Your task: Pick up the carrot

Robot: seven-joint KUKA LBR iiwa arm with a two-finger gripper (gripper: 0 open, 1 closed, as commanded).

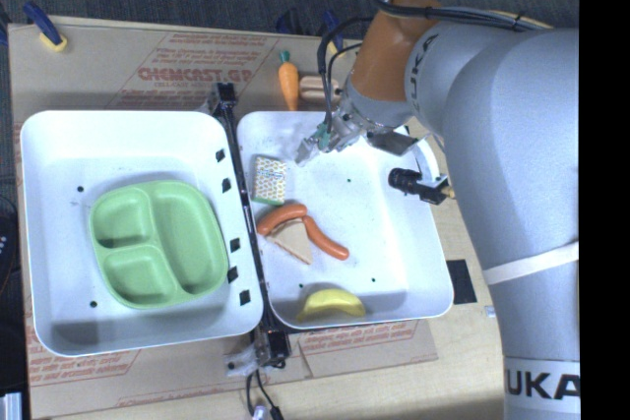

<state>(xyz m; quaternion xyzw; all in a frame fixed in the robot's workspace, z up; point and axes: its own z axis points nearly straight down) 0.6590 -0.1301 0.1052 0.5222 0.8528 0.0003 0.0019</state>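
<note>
Red "CHEMCAST GP" lettering (195,74) marked the table's board. The carrot (287,86) lay outside the bins, lengthwise up-down, green top upward. Fingers (317,145) looked narrow, holding nothing.

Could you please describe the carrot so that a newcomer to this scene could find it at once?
Start at the right white bin and go to its far rim. Just beyond it, on the brown cardboard, lies the carrot. Its green top sets it apart from the orange sausages inside the bin.
</note>
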